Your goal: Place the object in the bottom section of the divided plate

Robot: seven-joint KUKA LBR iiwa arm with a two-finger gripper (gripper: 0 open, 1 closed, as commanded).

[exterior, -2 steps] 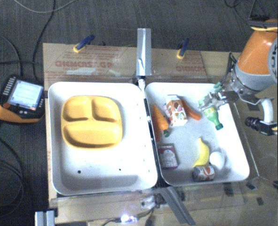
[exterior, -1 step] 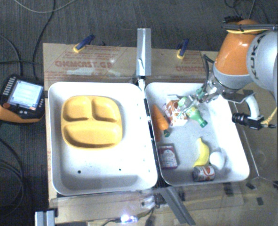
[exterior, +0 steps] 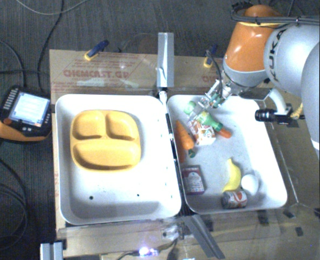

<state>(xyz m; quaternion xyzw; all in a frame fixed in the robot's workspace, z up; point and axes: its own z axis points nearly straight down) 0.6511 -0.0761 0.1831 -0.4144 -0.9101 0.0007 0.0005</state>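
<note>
Task object not singled out; candidates all lie in the right bin (exterior: 273, 161). Nearest my gripper (exterior: 213, 99): a small carton (exterior: 204, 133), white with red and green print, long axis running from upper left to lower right, lying in a cluster with a green-topped item just above it and a small red-orange piece (exterior: 223, 132) to its right. Beside the carton on the left, a carrot (exterior: 183, 135), long axis near vertical in the view, leaning slightly, thicker end toward the bottom, close to the bin's left wall. Lower down: a dark red packet (exterior: 194, 179) lying flat; a banana (exterior: 233, 176), curved, long axis roughly vertical; a white egg-like ball (exterior: 249, 183) touching the banana's right side; a can (exterior: 234, 199) on its side just below both. My gripper hangs over the bin's upper left part, just above the cluster; I cannot tell how its fingers stand, nor whether anything is between them. Left bin (exterior: 62, 161) holds the yellow divided plate (exterior: 106, 140), two small sections at the top, one wide section at the bottom. Plate well apart from all objects.
</note>
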